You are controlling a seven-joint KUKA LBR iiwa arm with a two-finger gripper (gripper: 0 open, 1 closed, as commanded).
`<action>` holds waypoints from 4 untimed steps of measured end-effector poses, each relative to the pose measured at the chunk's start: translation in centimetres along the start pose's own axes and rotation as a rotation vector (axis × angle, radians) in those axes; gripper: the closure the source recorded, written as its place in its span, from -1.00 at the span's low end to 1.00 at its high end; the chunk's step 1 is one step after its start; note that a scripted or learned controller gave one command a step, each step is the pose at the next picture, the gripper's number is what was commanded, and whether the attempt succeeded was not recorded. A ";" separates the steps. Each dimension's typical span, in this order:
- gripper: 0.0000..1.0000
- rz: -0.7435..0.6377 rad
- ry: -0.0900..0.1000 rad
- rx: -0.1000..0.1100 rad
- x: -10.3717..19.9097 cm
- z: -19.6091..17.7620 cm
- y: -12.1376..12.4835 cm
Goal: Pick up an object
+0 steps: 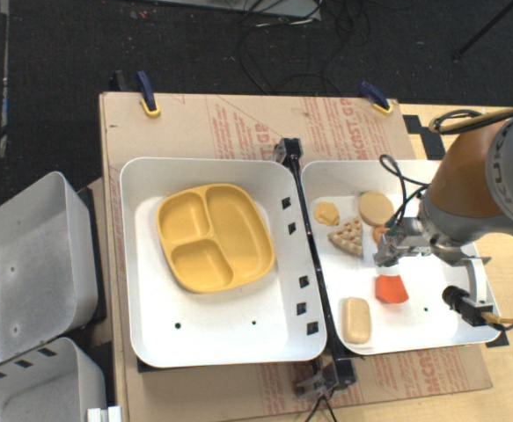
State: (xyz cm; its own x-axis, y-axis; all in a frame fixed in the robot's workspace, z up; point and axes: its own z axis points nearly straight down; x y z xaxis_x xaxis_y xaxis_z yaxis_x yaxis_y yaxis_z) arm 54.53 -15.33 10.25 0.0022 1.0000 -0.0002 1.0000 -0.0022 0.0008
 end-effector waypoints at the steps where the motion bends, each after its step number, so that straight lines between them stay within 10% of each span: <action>1: 1.00 -0.002 -0.001 -0.004 0.2 -4.5 -0.5; 3: 1.00 -0.005 -0.002 -0.005 -0.4 -13.1 -0.1; 4: 1.00 -0.010 0.002 0.001 4.6 -13.9 -0.8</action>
State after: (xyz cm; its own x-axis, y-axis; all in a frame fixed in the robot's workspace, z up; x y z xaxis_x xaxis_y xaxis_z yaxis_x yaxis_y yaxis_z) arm 53.75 -10.70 24.11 -0.0075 1.0000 0.0020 1.0000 0.0075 -0.0004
